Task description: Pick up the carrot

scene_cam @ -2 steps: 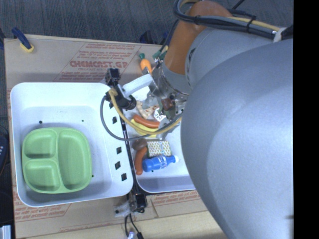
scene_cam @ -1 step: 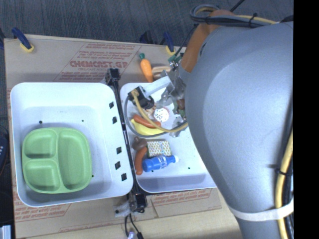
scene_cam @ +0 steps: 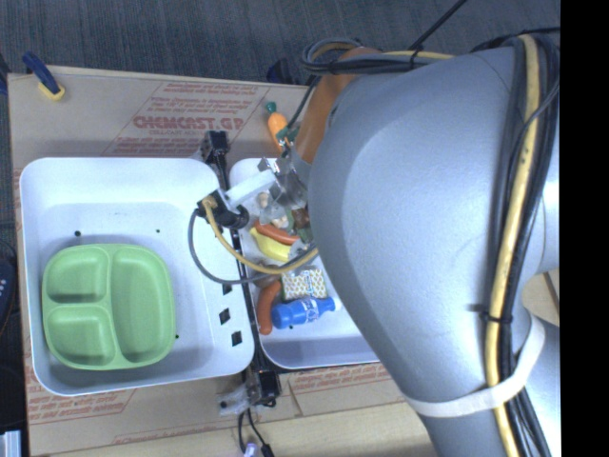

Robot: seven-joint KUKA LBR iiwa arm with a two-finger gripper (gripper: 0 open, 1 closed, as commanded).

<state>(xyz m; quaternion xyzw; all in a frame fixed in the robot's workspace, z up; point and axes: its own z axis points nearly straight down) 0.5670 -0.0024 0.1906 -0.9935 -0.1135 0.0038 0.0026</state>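
Observation:
The right bin (scene_cam: 314, 352) holds a small pile of toy food. In it, an orange-red tapered piece that looks like the carrot (scene_cam: 276, 233) lies across a yellow banana (scene_cam: 273, 248). My gripper (scene_cam: 274, 193) hangs low over the bin's far left corner, just above and behind that pile. The big grey arm (scene_cam: 428, 217) covers most of the bin, so much of its contents is hidden.
A reddish sausage (scene_cam: 265, 307), a blue bottle (scene_cam: 303, 311) and a patterned packet (scene_cam: 306, 282) lie near the carrot. A green divided plate (scene_cam: 109, 305) sits in the left bin (scene_cam: 114, 184). A black cable (scene_cam: 204, 251) loops over the divider. A small orange-and-green object (scene_cam: 275, 124) lies on the cardboard behind the bins.

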